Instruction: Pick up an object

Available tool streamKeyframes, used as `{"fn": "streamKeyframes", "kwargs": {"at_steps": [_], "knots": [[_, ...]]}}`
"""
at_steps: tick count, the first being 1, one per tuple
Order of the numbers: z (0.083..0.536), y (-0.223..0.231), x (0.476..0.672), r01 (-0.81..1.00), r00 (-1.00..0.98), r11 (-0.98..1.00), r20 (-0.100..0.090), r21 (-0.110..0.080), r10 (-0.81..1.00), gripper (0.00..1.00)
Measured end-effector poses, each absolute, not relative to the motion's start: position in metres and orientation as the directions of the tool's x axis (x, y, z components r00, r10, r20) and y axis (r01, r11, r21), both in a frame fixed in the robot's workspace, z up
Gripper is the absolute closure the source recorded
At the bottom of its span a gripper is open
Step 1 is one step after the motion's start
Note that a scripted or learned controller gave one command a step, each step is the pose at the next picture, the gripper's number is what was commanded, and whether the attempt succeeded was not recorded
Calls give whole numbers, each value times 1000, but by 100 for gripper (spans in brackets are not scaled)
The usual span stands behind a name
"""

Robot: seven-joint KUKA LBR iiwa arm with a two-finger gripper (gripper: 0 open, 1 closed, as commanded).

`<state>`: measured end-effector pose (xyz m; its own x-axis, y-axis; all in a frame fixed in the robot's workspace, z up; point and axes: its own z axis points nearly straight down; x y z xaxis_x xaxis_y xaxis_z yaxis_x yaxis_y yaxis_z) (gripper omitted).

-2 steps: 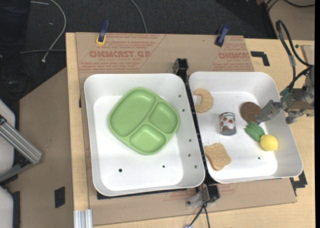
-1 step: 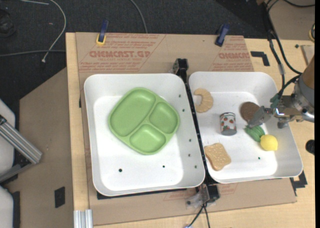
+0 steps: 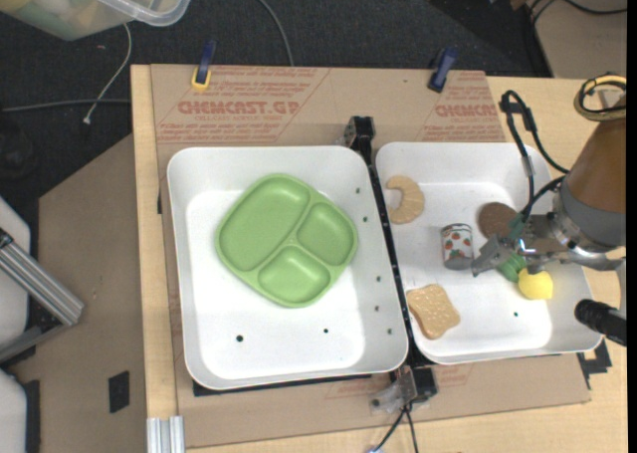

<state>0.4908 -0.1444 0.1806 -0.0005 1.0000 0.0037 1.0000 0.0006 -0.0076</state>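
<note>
Roughly 5 items in right bin, 1 green plate left; fingers unclear.

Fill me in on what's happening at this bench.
A robot arm reaches in from the right over the right bin, on a pick-up try. Its gripper is low among the items there: a small can, a brown round piece, a yellow toy with a green bit, a half-ring biscuit and a toast slice. Nothing is clearly held between its fingers. The left bin holds a green divided plate, untouched.
</note>
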Motion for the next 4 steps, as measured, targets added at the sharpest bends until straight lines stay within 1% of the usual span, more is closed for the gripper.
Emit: {"fn": "streamKeyframes", "kwargs": {"at_steps": [1, 2, 3, 4], "knots": [[134, -135, 491, 1000, -1, 1, 4, -7, 1000, 0], [148, -136, 493, 1000, 0, 0, 1, 0, 1000, 100], [210, -130, 492, 1000, -2, 2, -1, 7, 1000, 100], [236, -130, 493, 1000, -1, 1, -1, 4, 1000, 100]]}}
